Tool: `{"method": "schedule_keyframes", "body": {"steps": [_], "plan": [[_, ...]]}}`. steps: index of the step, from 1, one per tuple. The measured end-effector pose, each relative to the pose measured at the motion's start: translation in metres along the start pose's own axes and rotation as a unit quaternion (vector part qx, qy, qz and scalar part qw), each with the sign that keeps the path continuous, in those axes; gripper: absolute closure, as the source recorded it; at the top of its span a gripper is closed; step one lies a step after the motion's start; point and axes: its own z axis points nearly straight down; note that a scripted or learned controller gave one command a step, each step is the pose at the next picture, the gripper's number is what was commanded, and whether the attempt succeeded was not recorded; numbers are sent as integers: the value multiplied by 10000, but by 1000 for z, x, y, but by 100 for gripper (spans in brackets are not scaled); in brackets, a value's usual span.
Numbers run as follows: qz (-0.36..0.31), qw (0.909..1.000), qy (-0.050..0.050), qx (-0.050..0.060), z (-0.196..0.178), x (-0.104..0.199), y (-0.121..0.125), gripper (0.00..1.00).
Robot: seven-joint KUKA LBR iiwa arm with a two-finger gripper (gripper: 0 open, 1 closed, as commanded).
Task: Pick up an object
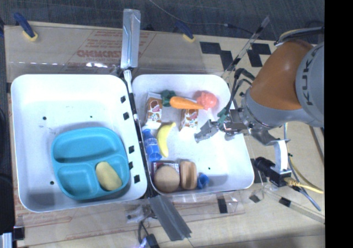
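My gripper [205, 131] hangs over the middle of the right bin [237, 164], its fingers open with nothing between them. Just to its left lie a small carton [189, 119] and a yellow banana [164, 138]. Behind it, an orange carrot [185, 102] rests beside a pink toy [207, 99]. A second carton [154, 109] stands against the bin's left wall, with a blue bottle [150, 145] below it. At the front edge of this bin sit a brown bun [166, 178], a bread piece [187, 174] and a small blue object [202, 179].
The left bin [33, 103] holds a blue divided tray [83, 153] with a yellow potato-like object [108, 175] in its front compartment. A metal bar [130, 37] stands at the divide between the bins. Bare white floor lies under and right of the gripper.
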Motion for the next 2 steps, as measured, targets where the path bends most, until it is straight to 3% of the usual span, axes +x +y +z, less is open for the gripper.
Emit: {"method": "schedule_keyframes", "body": {"steps": [1,2], "plan": [[-28,10000,2,3,-10,0,1,100],[-32,10000,-2,4,-10,0,1,0]]}}
